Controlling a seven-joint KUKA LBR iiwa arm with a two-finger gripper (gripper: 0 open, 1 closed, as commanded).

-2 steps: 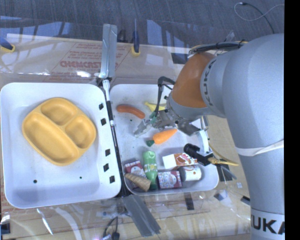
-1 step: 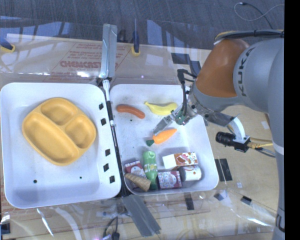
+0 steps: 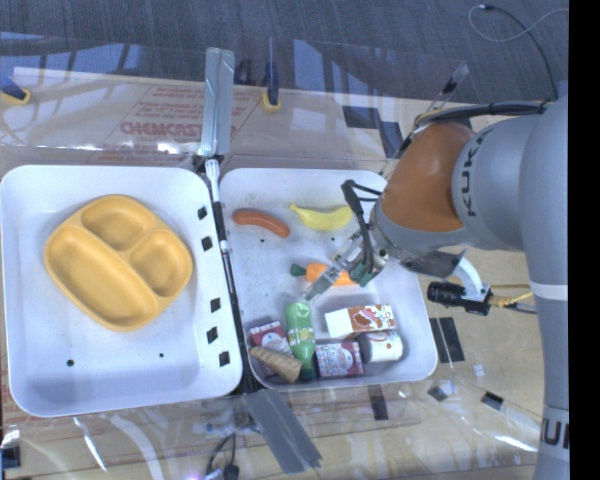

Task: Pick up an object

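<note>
One readable mark: "KU" on arm (image 3: 480, 183) above gripper (image 3: 342, 271).

The grey arm (image 3: 525, 188) is extended in from the right, its orange-banded wrist bent downward, and the gripper (image 3: 342, 271) is angled down-left.

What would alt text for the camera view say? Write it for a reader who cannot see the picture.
A grey robot arm reaches from the right, its gripper low over a carrot in the right white bin. That bin also holds a sausage, a banana, a green bottle and small packages. The left white bin holds a yellow divided tray.
</note>
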